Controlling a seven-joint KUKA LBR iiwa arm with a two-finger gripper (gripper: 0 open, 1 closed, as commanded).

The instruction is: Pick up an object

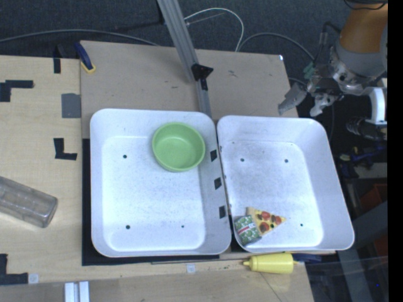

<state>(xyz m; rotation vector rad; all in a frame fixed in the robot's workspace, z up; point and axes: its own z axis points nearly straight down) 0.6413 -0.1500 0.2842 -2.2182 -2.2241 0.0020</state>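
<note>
I see a green bowl (179,146) sitting in the left bin (107,187). It is near the back of that bin, close to the wall the two bins share. It stands upright with its open side up, and nothing is touching it.

In the right bin (315,187) there is a slice of toy pizza (267,219) lying flat near the front corner by the shared wall. Just beside it, touching it I think, is a small green packet (247,229) with a picture on it. I can't read what it says.

A yellow bottle (272,263) lies on its side on the bench, just outside the front edge of the right bin.

The gripper (305,100) is up at the back right, outside the right bin and above its far corner. It is well apart from the bowl and from the pizza. Its two fingers look spread apart, with nothing between them. The arm (362,24) above it is grey with an orange part.

A grey metal pole (179,30) slants down to the back of the bins, ending where they meet. On the far left of the bench lies a clear plastic tube (25,201). There are bits of black tape (63,148) on the wood near it.
</note>
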